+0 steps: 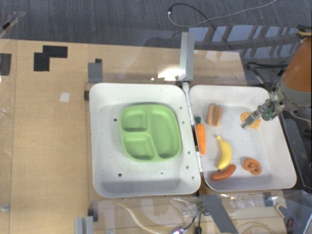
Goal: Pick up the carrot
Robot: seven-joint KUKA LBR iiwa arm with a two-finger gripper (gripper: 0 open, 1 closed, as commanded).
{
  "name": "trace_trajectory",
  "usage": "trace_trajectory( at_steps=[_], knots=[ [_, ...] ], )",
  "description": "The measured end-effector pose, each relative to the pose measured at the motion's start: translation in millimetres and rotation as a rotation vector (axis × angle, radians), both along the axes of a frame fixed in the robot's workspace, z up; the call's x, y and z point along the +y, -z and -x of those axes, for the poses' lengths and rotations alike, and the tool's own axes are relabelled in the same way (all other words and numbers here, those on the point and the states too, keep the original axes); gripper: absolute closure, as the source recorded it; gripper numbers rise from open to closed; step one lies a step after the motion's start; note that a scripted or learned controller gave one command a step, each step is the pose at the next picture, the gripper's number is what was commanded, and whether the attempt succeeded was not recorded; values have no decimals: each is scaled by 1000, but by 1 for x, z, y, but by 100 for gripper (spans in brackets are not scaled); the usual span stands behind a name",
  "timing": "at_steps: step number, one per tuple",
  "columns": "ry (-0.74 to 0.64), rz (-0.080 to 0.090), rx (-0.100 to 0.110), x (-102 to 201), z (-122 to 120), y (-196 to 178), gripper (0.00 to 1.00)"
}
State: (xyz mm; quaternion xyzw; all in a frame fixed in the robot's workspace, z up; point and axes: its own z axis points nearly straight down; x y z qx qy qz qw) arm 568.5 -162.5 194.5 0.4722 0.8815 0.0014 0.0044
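step: approach | my gripper (253, 119) hovers over right bin's (287, 177) far side, grip state: cannot tell | carrot (200, 137) lies against left wall | next: traverse left, descend over carrot

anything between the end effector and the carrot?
Yes. The tan bread-like block lies on the direct line from the end effector to the orange carrot with green top, which lies against the right white bin left wall.

bins (146, 94): smooth glossy white plastic | tray (148, 132): matt green plastic | bench (44, 145): pale wood
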Motion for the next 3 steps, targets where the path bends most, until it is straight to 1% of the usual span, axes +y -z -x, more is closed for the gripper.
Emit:
trace_trajectory(
  at_steps=[1,2,3],
  knots=[
    [-290,2,0,19,-20,-36,100],
    [-430,3,0,64,-67,-38,100],
    [-138,0,2,71,-92,17,100]
  ],
)
